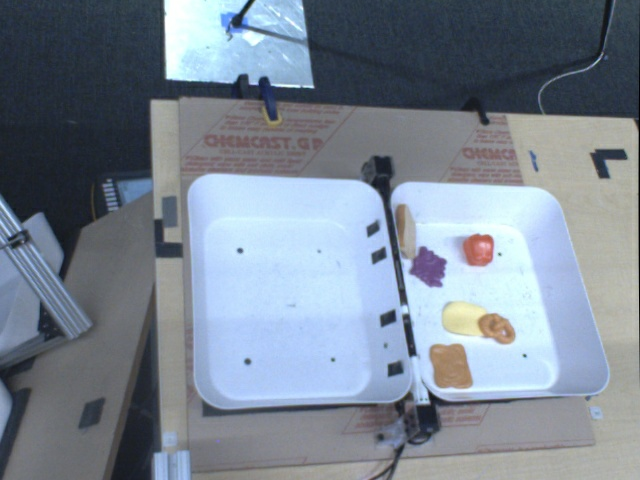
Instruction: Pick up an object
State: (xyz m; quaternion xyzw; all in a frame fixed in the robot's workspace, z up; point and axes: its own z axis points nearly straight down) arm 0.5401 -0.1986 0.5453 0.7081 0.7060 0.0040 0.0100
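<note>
**A:** What lies nearest?

**B:** A small knot of wires (413, 426) at the near edge, right where the two bins meet. Just beyond it, in the near left corner of the right bin (578, 298), lies a flat brown square piece (451, 366).

**A:** And the other things to pick up?

**B:** All of them are in the right bin. A little farther than the brown piece, a yellow lump (461, 317) rests with an orange-brown ring (498, 328) touching its right side. Farther still, a red piece (479, 249) sits near the middle, well apart from the yellow lump. To its left is a purple cluster (428, 266), and a tan oblong piece (406, 230) lies along the bin's left wall, just beyond the purple one.

**A:** The left bin?

**B:** The left bin (290, 288) shows a white floor with a few dark dots.

**A:** What do the bins rest on?

**B:** A cardboard sheet (265, 140) with red print, lying on the pale tabletop (620, 218). A blue and yellow clamp (268, 103) grips its far edge. Beyond that, a silvery square sheet (238, 26) lies on the dark floor.

**A:** How do the jaws stand?

**B:** I cannot tell.
</note>
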